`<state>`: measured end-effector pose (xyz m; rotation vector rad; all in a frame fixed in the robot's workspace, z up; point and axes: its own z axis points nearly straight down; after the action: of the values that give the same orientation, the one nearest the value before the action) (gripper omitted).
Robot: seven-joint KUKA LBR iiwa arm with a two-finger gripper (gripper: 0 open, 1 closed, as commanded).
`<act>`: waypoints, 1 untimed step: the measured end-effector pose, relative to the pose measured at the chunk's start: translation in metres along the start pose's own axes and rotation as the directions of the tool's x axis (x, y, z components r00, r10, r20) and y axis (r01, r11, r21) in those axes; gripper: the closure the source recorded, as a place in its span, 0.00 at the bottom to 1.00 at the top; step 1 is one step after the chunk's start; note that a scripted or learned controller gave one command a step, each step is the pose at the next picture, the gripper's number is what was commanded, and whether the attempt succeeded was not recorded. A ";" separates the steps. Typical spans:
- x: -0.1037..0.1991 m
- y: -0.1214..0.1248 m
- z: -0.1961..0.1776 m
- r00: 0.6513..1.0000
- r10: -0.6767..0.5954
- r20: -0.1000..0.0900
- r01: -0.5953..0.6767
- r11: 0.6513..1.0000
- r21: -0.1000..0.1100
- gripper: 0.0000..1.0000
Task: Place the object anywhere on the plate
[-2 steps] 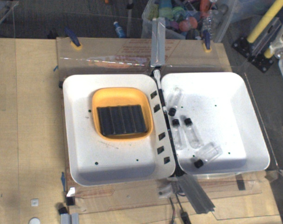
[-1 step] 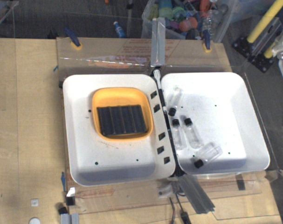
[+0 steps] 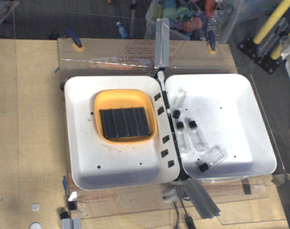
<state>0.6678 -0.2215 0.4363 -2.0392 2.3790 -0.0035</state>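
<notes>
A dark ridged block (image 3: 124, 122) lies on the orange plate (image 3: 102, 100) in the left bin (image 3: 82, 166). Clear vials (image 3: 196, 138) with black caps lie scattered in the right bin (image 3: 240, 104), left of centre.

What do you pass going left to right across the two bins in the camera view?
Left white bin → square orange plate holding a dark ribbed rectangular object → divider between the bins → clear black-capped vials → right white bin.
</notes>
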 end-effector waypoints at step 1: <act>0.000 0.000 0.000 0.966 -0.259 0.001 0.259 0.966 -0.002 1.00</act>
<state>0.6677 -0.2214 0.4359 -2.3338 2.0924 -0.0025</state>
